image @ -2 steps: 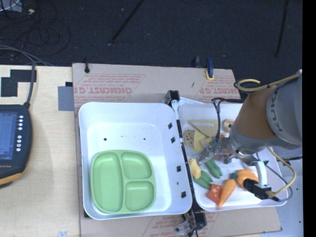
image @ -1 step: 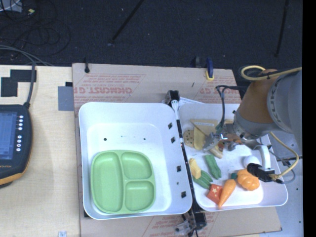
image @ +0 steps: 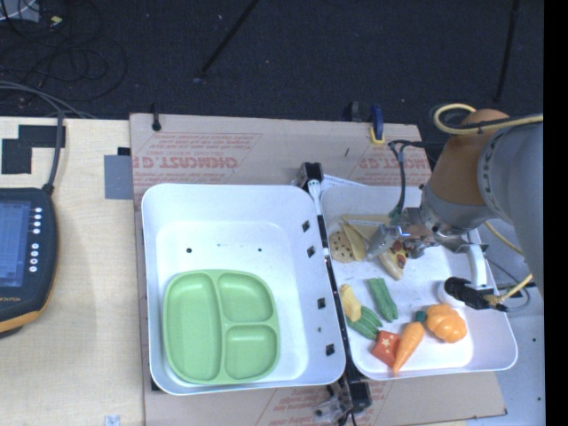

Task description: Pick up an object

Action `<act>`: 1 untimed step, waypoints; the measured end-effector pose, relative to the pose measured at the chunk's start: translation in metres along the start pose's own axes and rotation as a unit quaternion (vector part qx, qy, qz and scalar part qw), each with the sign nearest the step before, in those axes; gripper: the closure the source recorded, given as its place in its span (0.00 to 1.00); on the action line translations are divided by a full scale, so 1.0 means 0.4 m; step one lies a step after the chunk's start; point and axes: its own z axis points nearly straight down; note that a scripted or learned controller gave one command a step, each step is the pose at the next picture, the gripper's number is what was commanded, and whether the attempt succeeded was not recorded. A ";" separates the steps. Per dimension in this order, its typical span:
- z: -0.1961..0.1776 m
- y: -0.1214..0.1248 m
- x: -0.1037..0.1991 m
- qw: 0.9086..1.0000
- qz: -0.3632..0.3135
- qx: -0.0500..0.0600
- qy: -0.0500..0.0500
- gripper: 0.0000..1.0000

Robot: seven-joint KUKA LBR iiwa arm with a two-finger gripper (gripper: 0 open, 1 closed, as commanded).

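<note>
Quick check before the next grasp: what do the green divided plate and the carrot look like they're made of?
Green divided plate: likely moulded plastic, matte to satin; uniform pale green, rounded compartment ridges, soft sheen. Carrot: probably a plastic toy; flat, even orange, smooth surface, though rubber or foam can't be ruled out from this view.

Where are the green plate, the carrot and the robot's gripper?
Green plate [image: 191, 327]: camera view, its large left compartment.
Carrot [image: 406, 344]: camera view, mid-body.
Gripper [image: 397, 245]: camera view, at its tip.
</note>
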 end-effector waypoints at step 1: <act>-0.026 0.000 0.001 1.000 -0.001 0.000 0.000 1.00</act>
